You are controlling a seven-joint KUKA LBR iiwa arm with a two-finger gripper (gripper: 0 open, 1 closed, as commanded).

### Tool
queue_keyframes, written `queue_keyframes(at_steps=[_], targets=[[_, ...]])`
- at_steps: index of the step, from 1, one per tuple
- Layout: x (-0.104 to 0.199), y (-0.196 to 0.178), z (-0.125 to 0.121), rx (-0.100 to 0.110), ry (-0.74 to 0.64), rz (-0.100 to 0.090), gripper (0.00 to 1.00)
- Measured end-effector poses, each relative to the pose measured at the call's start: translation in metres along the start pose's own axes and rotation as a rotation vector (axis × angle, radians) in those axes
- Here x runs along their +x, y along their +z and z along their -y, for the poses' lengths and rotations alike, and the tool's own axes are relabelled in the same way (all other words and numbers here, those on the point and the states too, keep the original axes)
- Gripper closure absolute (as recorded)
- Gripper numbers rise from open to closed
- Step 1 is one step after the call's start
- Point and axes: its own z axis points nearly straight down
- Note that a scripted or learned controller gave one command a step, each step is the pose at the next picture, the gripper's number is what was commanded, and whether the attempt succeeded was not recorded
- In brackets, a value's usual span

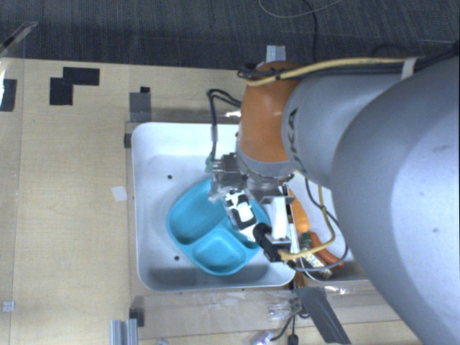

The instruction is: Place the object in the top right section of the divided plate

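A blue divided plate (pixel 201 230) lies in the left white bin (pixel 154 185), toward its right side. Two of its sections show, an upper left one and a lower one; its right part is hidden under the arm. My gripper (pixel 243 213) hangs over the plate's right side, below the orange wrist band (pixel 262 124). A black and white part sits at the plate's right rim, and I cannot tell whether it belongs to the gripper or is a held thing. An orange thing (pixel 300 218) shows in the right bin, just right of the gripper.
The big grey arm (pixel 374 171) covers most of the right bin and the right half of the view. Cables (pixel 316 254) trail near the bin's lower right corner. The left bin's floor to the left of the plate is bare white.
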Motion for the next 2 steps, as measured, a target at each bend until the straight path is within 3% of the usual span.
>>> queue_keyframes(at_steps=[1,2], targets=[[0.036,0.065,0.018,-0.012,0.149,-0.008,1.0],[0.077,0.086,0.027,-0.048,0.177,-0.02,1.0]])
